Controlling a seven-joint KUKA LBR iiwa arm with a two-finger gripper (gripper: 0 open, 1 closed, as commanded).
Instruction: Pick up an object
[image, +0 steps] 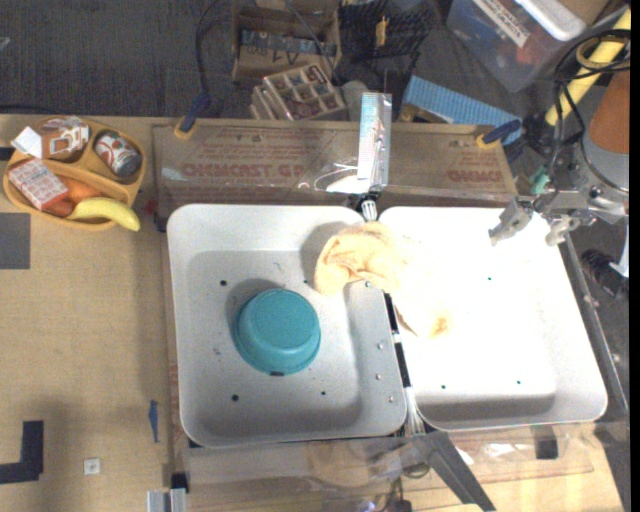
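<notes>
The gripper (530, 222) is hanging over the far right corner of the right bin (560, 400), its jaws spread apart with nothing between them. The nearest thing to pick is the cloth (365, 262), a crumpled yellowish rag lying well to the left of the jaws, draped across the ridge where the right bin is meeting the left bin (200, 400). Its bulk is sitting at the far end of that ridge, and a thinner tail is trailing toward the near side into the right bin, so its long axis is running roughly far-to-near along the ridge. The bowl (278, 331), a teal one turned upside down, is resting farther left still, in the middle of the left bin. The arm (610, 110) is reaching in from the right of the right bin, wrist pointing downward. To take the cloth, the jaws would probably need to travel leftward and descend over its bulk.
</notes>
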